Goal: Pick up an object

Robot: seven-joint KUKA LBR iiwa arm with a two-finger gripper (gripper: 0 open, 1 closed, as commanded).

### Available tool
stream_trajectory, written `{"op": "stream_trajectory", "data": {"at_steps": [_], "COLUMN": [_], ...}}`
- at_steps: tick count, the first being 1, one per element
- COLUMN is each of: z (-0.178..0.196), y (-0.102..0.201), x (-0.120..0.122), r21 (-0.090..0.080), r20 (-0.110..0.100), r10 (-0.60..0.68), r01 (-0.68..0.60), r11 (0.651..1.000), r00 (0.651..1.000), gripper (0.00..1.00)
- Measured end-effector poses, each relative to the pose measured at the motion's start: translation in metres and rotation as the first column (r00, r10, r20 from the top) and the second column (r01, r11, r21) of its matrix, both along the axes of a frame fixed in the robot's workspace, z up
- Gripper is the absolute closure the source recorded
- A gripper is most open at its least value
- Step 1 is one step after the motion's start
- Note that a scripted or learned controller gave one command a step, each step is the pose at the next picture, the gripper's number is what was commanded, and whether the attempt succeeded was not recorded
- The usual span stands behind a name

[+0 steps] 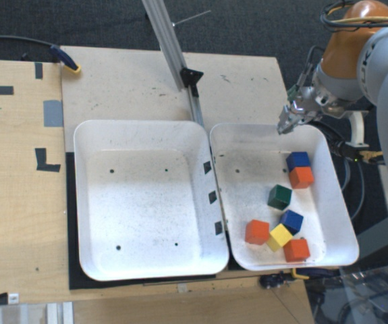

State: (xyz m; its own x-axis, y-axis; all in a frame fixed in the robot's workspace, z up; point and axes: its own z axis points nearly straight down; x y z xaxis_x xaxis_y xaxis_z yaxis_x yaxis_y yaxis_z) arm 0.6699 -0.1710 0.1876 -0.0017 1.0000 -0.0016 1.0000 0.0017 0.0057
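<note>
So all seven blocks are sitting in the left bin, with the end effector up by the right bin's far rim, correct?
Not quite. The camera view shows the seven blocks in the right bin, not the left bin. The end effector is indeed by the right bin's far rim.

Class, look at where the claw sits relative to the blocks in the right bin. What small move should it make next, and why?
Probably a short move toward the blue block, then descend. The claw sits at the right bin's far rim, holding nothing, and that block, touching an orange block, lies nearest.
</note>
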Motion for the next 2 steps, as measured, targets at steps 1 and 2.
{"op": "stream_trajectory", "data": {"at_steps": [1, 2], "z": [0.054, 0.044], "y": [0.0, 0.048], "x": [0.001, -0.03], "r21": [0.0, 0.003], "r20": [0.0, -0.008], "r10": [0.0, 0.003], "r01": [0.0, -0.002], "r11": [1.0, 1.0], "r00": [1.0, 1.0], "gripper": [1.0, 1.0]}}
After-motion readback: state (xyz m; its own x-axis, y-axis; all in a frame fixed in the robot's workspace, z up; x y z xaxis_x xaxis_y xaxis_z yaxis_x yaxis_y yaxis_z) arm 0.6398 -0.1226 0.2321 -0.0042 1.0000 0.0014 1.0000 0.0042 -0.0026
